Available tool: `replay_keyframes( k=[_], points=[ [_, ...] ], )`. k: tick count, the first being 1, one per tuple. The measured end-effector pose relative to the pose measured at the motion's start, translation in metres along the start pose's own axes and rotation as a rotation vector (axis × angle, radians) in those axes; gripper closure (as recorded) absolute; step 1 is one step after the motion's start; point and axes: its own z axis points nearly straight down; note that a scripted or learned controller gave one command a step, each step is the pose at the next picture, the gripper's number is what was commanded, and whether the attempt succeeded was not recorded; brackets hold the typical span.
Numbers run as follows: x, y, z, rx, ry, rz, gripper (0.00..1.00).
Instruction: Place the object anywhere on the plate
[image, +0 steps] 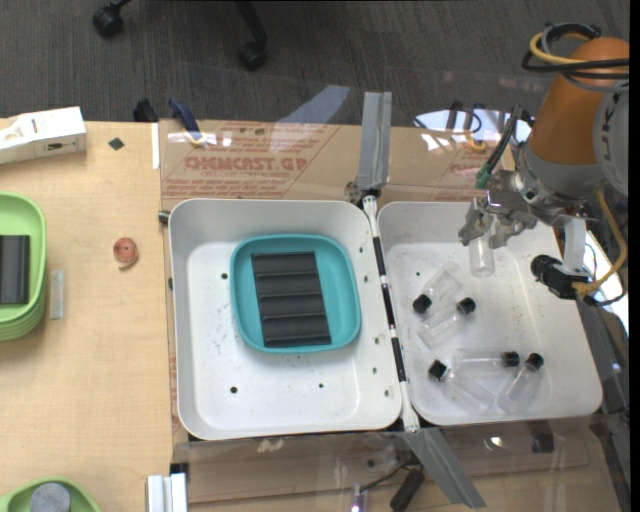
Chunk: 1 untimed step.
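A teal square plate (240, 290) carrying a black ridged insert (290, 297) lies in the left white bin (200, 340). In the right white bin (565, 330) lie several clear vials with black caps, among them one at the left (432, 310) and one near the front (520, 378). My gripper (484, 232) hangs over the back of the right bin. A clear vial (483, 257) sits upright between its fingers, lifted off the bin floor. The gripper is well to the right of the plate.
A metal divider (375, 150) rises behind the seam between the bins. On the bench to the left are stacked green trays (20, 265), a white box (40, 133) and a small red disc (124, 250). Cardboard (260, 155) lies behind the left bin.
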Motion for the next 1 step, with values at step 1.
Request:
replay_keyframes(
  k=[1],
  points=[
    [-0.0001, 0.0001, -0.0001, 0.000, 0.000, 0.000, 0.00]
  ],
)
